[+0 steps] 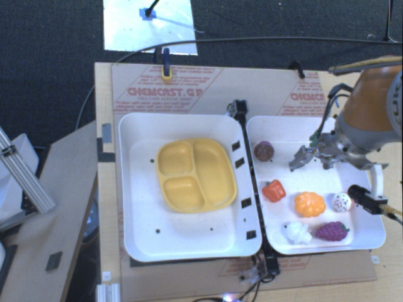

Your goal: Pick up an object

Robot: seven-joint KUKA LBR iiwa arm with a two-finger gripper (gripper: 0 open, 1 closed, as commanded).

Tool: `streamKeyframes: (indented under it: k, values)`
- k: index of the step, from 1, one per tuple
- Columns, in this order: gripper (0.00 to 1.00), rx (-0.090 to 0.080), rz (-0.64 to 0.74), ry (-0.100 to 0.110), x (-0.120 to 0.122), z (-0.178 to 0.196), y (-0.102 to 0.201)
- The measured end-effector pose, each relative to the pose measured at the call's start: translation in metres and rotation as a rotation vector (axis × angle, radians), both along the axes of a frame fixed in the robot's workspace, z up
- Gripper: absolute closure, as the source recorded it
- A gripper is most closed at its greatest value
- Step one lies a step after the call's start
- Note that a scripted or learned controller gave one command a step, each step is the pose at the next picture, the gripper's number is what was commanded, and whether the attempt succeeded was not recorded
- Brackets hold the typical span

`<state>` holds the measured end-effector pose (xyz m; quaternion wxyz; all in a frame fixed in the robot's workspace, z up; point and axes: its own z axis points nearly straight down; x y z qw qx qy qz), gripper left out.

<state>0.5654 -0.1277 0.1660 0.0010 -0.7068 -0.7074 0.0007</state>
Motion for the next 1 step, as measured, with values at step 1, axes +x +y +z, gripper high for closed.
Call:
streamKeyframes:
  k: [1]
  values:
    - [0.0, 0.001, 0.0, 0.002, 0.0034, -0.0617, -0.0025]
